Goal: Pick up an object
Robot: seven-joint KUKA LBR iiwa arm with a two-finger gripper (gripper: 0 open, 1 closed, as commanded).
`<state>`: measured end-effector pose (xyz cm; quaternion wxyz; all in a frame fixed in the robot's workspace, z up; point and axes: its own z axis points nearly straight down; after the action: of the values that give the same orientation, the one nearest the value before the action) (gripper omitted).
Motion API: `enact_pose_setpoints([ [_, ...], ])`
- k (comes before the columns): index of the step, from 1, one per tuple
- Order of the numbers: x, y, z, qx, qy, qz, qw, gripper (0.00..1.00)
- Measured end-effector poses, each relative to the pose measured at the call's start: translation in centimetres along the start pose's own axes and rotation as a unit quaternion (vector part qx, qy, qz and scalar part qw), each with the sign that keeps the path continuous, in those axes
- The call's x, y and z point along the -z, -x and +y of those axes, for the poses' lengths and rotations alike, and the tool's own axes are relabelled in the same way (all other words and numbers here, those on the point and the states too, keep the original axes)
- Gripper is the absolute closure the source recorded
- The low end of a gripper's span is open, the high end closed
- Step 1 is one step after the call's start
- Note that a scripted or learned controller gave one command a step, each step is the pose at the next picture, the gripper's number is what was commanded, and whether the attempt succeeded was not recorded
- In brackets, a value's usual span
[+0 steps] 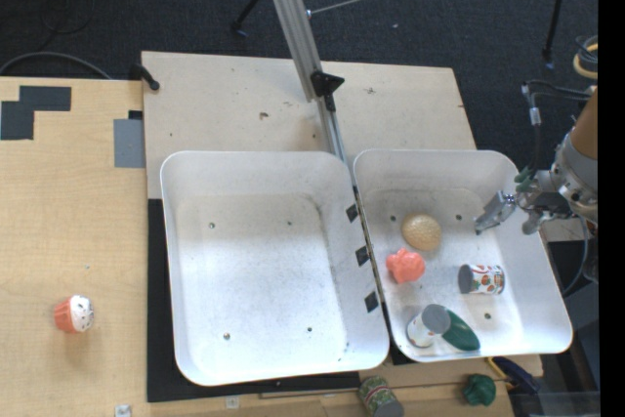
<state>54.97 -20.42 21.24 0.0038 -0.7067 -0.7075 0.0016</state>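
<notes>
The right bin (527, 327) holds a tan ball (422, 231), a pink-red lumpy toy (405, 265), a small printed can (481, 279) lying on its side, and a white cup (426, 326) next to a dark green piece (461, 337). My gripper (510, 218) reaches in from the right, just above that bin's right rim. Its two fingers stand apart with nothing between them. One fingertip (485, 221) points toward the tan ball, roughly a hand's width to its right. The can lies below the gripper.
The left bin (176, 210) lies beside the right one, with a slanted metal rail (293, 5) rising behind the divide. A red-and-white toy (73, 314) sits on the wooden bench at far left. A small can (376, 394) and a green object (479, 390) lie in front of the bins.
</notes>
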Motion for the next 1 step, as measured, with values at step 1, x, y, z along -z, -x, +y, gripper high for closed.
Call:
enact_pose_setpoints([
  [1, -6.21, 0.39, -0.53, -0.001, -0.001, 0.0, 1.0, 0.0],
])
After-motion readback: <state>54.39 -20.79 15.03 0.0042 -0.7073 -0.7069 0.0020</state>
